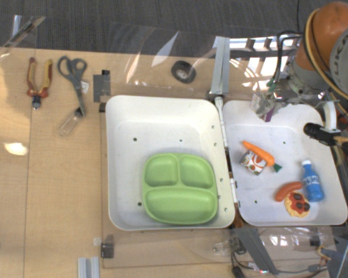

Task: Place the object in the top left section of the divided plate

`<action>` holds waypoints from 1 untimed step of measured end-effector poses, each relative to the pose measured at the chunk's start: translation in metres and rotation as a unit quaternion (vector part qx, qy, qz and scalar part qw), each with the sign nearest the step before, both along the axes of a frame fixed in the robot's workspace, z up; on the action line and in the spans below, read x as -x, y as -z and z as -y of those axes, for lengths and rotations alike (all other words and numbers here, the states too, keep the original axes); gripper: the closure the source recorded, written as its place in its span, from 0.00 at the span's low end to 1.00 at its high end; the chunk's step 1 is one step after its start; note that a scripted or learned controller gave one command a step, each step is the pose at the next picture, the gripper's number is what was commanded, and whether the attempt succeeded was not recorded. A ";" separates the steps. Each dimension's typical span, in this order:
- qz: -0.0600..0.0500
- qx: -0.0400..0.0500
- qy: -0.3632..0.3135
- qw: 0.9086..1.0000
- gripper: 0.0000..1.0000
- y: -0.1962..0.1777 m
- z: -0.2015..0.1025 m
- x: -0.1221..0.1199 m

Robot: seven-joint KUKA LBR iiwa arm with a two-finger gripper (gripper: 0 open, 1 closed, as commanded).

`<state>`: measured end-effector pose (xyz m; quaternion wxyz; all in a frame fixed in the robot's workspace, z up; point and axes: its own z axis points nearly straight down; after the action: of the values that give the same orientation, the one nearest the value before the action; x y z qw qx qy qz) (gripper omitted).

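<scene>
A green divided plate (180, 188) lies in the left bin (127, 155), with two small sections at its far side and one large section at its near side. In the right bin (330, 213) lie an orange carrot (258, 153), a small printed can (252, 164), a blue bottle (312, 182), a red sausage (286, 190) and a pizza slice (297, 205). My gripper (264, 105) hangs over the far left corner of the right bin, well above the carrot and apart from every object. Something small and purple (269, 114) shows at its tip.
On the bench to the left of the bins lie red-handled pliers (37, 80) and grey scissors (75, 80). A black round knob (182, 70) sits behind the left bin. A metal rail (220, 68) stands between the bins at the back. The arm's body (333, 45) fills the upper right.
</scene>
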<state>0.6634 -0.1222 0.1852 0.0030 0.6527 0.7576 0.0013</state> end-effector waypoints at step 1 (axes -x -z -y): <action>0.000 -0.001 -0.050 0.999 1.00 -0.025 -0.071 0.143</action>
<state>0.5207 -0.0509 0.2102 0.0023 0.6144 0.7890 0.0022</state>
